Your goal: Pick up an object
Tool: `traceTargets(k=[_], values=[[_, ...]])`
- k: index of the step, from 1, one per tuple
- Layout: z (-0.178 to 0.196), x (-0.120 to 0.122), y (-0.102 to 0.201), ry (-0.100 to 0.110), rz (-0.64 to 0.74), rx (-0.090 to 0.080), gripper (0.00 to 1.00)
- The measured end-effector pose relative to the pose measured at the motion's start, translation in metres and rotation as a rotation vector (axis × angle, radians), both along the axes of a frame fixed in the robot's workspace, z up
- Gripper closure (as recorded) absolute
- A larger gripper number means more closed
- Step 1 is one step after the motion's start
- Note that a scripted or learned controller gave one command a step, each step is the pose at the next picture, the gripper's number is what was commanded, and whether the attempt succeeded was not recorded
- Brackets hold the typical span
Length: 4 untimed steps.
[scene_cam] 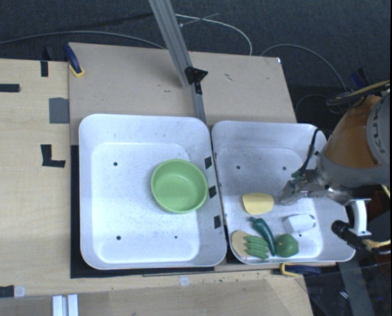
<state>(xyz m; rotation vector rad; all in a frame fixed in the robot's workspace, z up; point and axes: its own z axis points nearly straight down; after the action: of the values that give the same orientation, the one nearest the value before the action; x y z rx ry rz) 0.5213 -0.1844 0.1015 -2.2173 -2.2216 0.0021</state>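
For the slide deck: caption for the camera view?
Claw over right bin near yellow piece; green bowl in left bin.

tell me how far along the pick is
Done: the arm has reached over the right bin, with the pincer low beside the yellow piece. In hand: nothing visibly lifted; the yellow piece, white object and green toy all lie on the bin floor. Left: closing on one item and raising it. The green bowl sits in the left bin.

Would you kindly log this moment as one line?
gripper: over right bin | nearest: yellow object | green bowl: left bin | nothing visibly held
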Motion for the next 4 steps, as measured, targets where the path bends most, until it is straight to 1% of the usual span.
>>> traceTargets(k=[1,3,4], values=[[0.058,0.002,0.009,-0.007,0.001,-0.002,1.0],[0.145,0.009,0.017,-0.007,0.001,-0.002,1.0],[0.197,0.01,0.017,-0.008,0.0,-0.003,1.0]])
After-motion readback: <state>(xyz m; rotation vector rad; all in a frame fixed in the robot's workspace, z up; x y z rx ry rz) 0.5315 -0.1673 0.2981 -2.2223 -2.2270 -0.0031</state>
